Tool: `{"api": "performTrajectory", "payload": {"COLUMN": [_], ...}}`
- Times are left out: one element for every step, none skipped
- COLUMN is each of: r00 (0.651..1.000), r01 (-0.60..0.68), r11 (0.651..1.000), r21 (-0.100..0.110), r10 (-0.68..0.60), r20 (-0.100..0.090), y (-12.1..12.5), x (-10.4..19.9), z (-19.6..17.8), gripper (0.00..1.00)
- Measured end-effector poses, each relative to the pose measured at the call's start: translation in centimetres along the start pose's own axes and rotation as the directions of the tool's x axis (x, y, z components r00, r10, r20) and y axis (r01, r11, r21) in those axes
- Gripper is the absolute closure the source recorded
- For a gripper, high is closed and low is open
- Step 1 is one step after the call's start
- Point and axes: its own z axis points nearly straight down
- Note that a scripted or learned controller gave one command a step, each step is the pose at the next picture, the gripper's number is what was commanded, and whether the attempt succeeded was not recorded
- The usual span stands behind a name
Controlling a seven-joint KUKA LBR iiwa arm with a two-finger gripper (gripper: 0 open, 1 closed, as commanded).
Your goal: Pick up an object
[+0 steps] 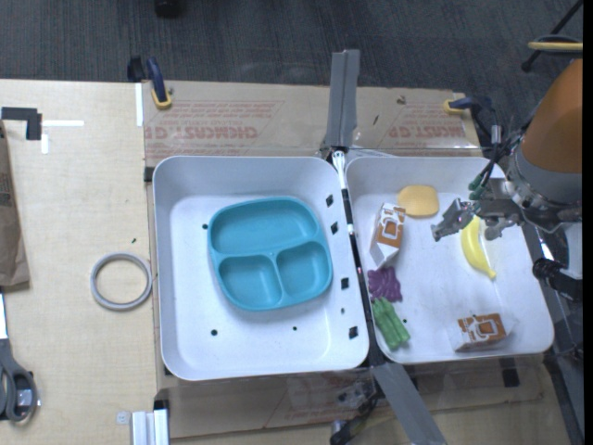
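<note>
Right bin (519, 346) contents:

- Banana (477, 247): yellow, curved, flat on bin floor, right of centre, just beside gripper (471, 219).
- Yellow disc (419, 200): rounded, flat, near far wall.
- Small carton (390, 233): white with orange-brown print, close to left wall, below yellow disc.
- Purple grapes (384, 284): cluster, just beneath carton.
- Green vegetable (390, 324): elongated, touching or nearly touching grapes, angled toward near edge.
- Second carton (480, 331): same print, lying flat, near right corner.

We are looking at a robotics lab: left of the fingers, two white bins (167, 276) are sitting on a cardboard-covered bench (74, 202) with clamps (159, 86), tape roll (121, 280) and scissors (14, 383).
</note>
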Motion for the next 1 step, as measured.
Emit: {"api": "performTrajectory", "payload": {"r00": [0.994], "r01": [0.107], "r11": [0.994], "r21": [0.0], "r10": [-0.107], "r20": [0.0], "y": [-0.08], "x": [-6.03], "z": [2.88], "gripper": [0.0]}}
